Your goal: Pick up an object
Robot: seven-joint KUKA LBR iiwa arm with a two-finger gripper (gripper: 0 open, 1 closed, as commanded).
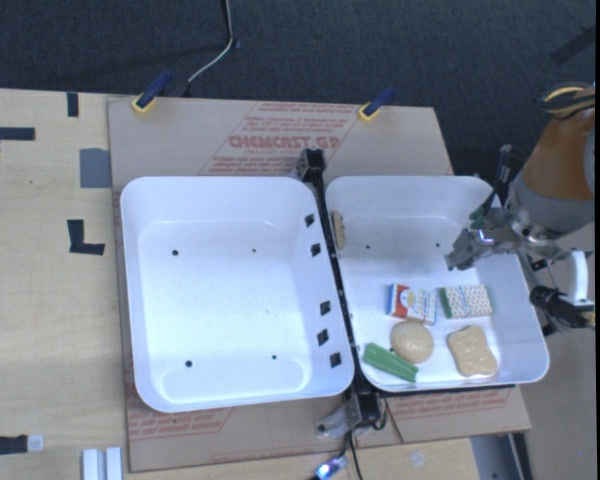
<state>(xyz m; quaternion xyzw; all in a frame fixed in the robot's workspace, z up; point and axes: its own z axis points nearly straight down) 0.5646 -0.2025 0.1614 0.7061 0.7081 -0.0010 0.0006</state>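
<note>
Camera view looks down on my two shallow white plastic bins; the left bin (220, 288) lies beside the right bin (400, 208), which holds every object, all gathered toward its near end. My gripper (464, 251) hangs over the right side of that bin, above bare floor, with nothing between its tips; whether my fingers are spread or closed I cannot tell from here. Closest to me is the small white packet with green print (466, 301), just below my tips; beside it to the left is the small carton in red, white and blue (411, 302); nearer the front rim lie the round beige bun-like piece (412, 341), the tan bread-shaped piece (472, 351) and the flat green bar (391, 362), which rests against the bin's front edge. I judge this the approach step, nothing grasped yet; the next move calls for shifting toward the packet, descending squarely over it, then closing.
</note>
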